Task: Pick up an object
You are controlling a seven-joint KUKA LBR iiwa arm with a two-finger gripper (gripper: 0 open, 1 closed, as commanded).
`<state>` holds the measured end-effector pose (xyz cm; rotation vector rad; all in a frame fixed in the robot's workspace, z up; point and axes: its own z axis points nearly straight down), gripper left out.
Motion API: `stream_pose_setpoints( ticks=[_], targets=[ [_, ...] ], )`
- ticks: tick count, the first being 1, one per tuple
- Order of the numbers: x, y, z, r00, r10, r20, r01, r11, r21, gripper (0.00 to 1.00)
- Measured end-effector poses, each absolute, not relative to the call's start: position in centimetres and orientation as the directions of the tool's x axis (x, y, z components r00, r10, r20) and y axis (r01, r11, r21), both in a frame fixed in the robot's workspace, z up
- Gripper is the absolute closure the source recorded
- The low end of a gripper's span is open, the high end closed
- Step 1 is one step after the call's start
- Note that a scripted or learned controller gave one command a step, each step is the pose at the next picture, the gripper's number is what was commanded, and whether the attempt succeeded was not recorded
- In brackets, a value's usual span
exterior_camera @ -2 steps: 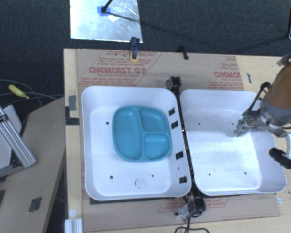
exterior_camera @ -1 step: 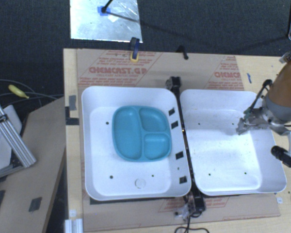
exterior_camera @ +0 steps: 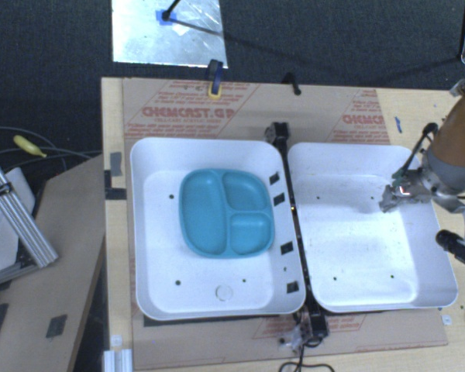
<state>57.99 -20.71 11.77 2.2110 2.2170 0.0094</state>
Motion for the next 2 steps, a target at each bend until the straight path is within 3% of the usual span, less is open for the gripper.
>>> stream_pose_setpoints(
  ticks=[1, 2],
  targets=[
    [55.5, -10.5, 15.1, -0.012, 1.000, 0.004, 1.000, 0.012, 0.001, 1.00],
    [50.7, -2.3, 25.1, -0.012, 1.000, 0.003, 1.000, 0.012, 0.006, 1.00]
  ],
)
